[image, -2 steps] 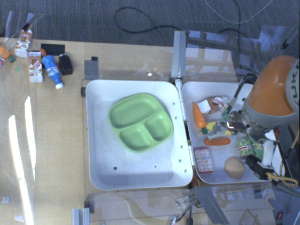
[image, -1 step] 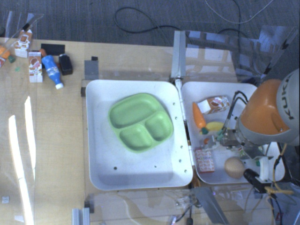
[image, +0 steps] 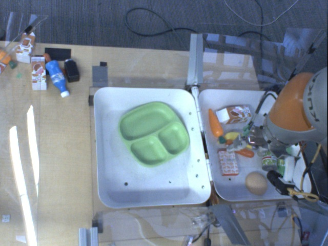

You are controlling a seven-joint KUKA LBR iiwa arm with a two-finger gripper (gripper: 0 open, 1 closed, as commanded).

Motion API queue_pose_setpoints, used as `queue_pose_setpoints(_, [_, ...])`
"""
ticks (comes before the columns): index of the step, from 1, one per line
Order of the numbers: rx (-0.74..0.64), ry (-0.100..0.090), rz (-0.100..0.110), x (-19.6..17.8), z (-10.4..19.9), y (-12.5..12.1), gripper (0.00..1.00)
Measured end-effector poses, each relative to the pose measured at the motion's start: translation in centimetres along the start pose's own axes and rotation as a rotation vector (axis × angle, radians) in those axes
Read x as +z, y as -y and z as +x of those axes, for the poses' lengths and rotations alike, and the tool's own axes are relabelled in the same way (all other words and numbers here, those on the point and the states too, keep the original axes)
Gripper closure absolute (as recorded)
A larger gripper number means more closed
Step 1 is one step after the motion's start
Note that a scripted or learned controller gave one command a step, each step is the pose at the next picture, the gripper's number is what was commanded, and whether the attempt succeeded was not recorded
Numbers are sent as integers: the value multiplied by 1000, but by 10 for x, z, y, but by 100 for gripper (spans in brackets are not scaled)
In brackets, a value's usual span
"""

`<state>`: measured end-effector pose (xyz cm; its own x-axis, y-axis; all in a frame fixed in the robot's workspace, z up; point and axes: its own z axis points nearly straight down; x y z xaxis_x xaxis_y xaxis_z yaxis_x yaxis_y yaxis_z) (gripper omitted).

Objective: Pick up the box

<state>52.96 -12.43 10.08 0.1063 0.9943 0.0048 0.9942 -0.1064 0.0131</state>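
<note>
In the right bin [image: 221, 189] a small flat box with a red and white pattern [image: 228, 163] lies near the front. A brown and white carton [image: 235, 114] lies tilted at the back of that bin. My gripper [image: 250, 137] hangs low over the bin's middle, between the two, above a cluster of small coloured toy foods [image: 237, 143]. It sits to the upper right of the patterned box and below the carton. The grey arm with its orange band [image: 290, 110] covers the bin's right side.
An orange carrot [image: 215, 123] lies along the right bin's left wall. A tan round item [image: 256, 183] and a green can [image: 269, 161] sit near the front right. The left bin [image: 110, 188] holds a green divided plate [image: 154, 133]. Small cartons and a blue bottle [image: 57, 78] stand on the bench at far left.
</note>
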Motion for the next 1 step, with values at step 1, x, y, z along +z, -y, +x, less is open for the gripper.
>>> queue_pose_setpoints(1, [-159,9,-19,7,30,36,0])
